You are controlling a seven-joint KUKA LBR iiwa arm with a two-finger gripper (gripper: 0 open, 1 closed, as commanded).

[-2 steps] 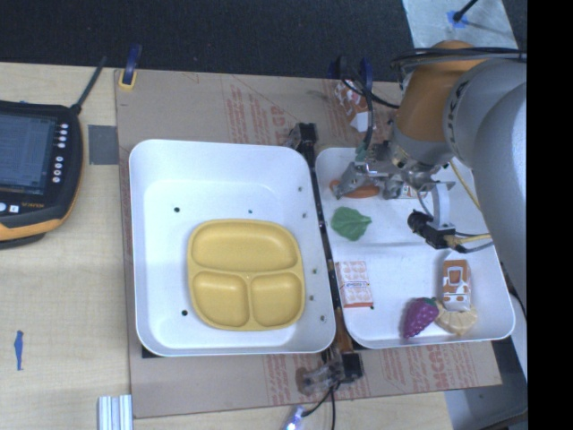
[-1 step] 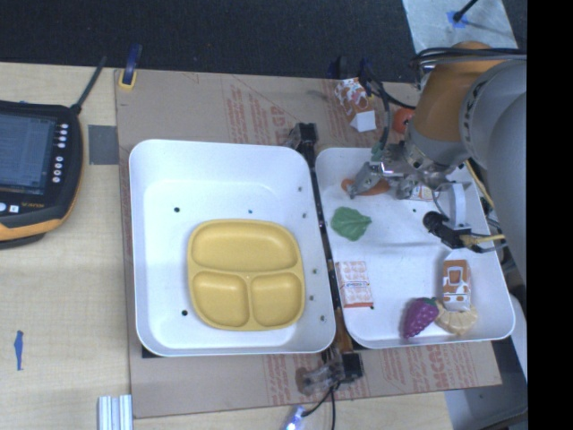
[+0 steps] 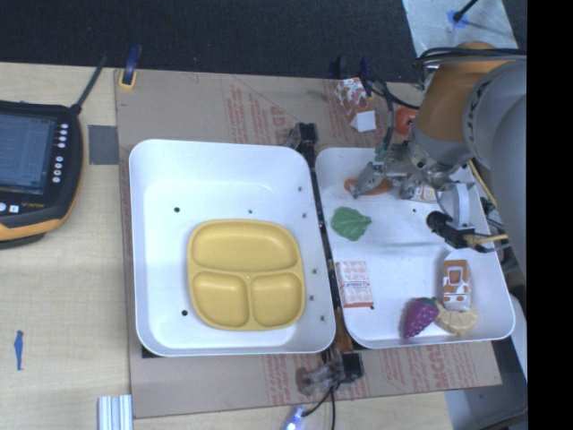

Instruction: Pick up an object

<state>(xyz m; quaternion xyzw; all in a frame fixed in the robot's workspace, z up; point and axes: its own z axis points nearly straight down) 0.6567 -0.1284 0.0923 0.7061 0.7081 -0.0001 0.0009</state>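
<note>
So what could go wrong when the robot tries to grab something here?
The gripper sits low at the right bin's top edge, over something orange I can't identify, so it might catch the bin wall. The purple grapes and cracker packet lie close together, so grabbing one could nudge the other.

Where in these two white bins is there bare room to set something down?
Left bin: a bare strip behind the yellow divided tray, and margins beside it. Right bin: the open middle between the green leaf, the printed packet and the snack bar. It is crowded at the far end under the gripper and in the near corner by the purple grapes.
</note>
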